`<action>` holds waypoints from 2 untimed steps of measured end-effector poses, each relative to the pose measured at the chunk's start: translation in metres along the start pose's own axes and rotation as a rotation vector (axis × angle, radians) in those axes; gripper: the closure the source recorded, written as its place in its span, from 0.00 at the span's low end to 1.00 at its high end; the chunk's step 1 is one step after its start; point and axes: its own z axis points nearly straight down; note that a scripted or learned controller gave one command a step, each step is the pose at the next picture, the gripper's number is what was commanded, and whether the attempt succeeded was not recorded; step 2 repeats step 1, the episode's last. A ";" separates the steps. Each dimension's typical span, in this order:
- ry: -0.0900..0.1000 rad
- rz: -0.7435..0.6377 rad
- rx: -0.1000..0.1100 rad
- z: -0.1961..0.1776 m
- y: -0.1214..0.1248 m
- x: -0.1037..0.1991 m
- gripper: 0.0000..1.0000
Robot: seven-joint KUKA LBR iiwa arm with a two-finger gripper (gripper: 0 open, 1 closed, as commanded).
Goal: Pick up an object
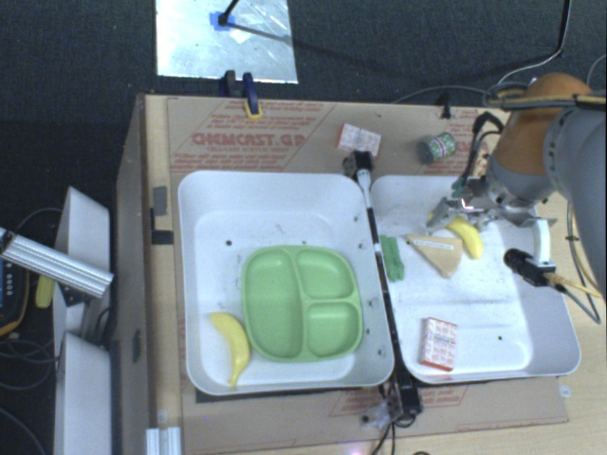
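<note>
My gripper (458, 214) hangs low over the back of the right bin (503, 349), reaching in from the right. A small yellow banana (468, 239) lies just under and in front of it, touching or nearly touching it. Beside that banana rests a pale cheese wedge (437, 253). A green stick-shaped piece (392, 258) lies along the bin's left wall. A red and white box (438, 342) sits near the front. Whether anything is in the gripper's grasp is hidden by the wrist.
The left bin (204, 254) holds a green divided plate (302, 301) and a larger yellow banana (232, 346) at its front left. A small tin (439, 146) and a paper tag (359, 139) lie on the cardboard behind the bins.
</note>
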 end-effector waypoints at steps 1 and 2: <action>0.000 -0.002 0.001 -0.012 0.000 -0.001 1.00; 0.000 -0.002 0.001 -0.012 0.000 -0.001 1.00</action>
